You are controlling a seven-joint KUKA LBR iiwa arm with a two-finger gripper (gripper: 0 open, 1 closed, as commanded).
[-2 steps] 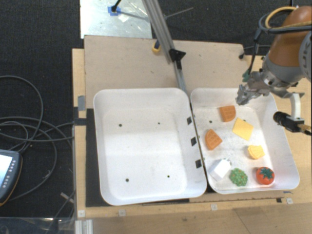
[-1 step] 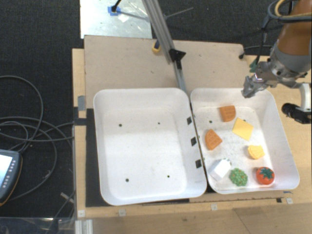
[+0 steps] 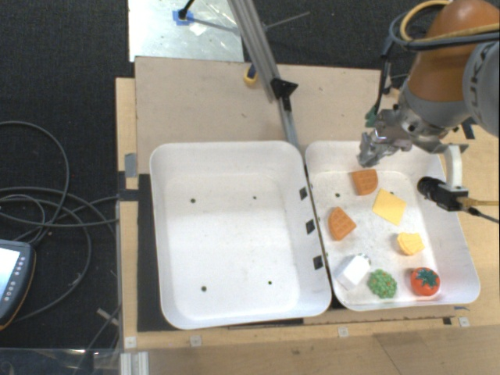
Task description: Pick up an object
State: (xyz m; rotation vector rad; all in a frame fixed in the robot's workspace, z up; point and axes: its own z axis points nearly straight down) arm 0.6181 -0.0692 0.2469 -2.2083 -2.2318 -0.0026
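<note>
My gripper (image 3: 369,156) hangs over the far edge of the right bin (image 3: 461,244), just above and behind an orange-brown block (image 3: 364,182). Nothing shows between its fingers. In the same bin lie an orange wedge (image 3: 341,223), a flat yellow square (image 3: 389,207), a small yellow chunk (image 3: 410,243), a white block (image 3: 354,270), a green bumpy piece (image 3: 382,283) and a red tomato-like piece (image 3: 424,282).
The left bin (image 3: 168,209) sits beside the right one, with black clips along their shared wall. A grey pole (image 3: 262,45) slants across the back of the bench. Cables and a pendant lie on the floor at the left.
</note>
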